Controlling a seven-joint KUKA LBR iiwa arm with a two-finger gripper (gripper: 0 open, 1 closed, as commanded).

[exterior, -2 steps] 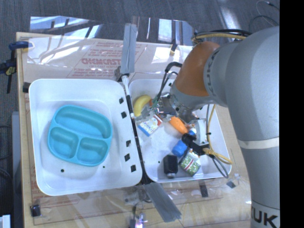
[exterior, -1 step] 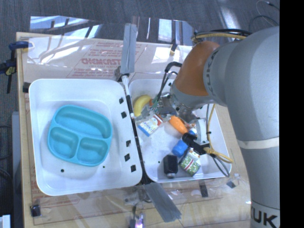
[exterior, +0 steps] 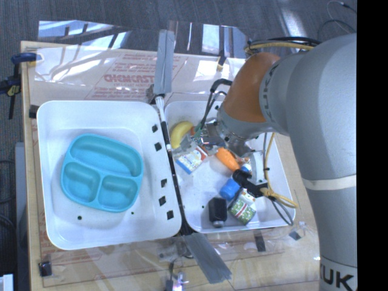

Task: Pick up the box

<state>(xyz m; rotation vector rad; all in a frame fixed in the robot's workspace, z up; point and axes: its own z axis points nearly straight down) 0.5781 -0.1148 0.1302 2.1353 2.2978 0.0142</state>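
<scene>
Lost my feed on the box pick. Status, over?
Gripper down in right bin, at the box; grasp unconfirmed. Banana, carrot crowd close.

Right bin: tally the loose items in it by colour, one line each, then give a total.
Yellow: 1, the banana
Orange: 1, the carrot-like piece
Blue: 1, the small blue item
Black: 1, the black cylinder
Green: 1, the green printed pack
White and blue: 1, the box
Total: 6 visible in the right bin
</scene>
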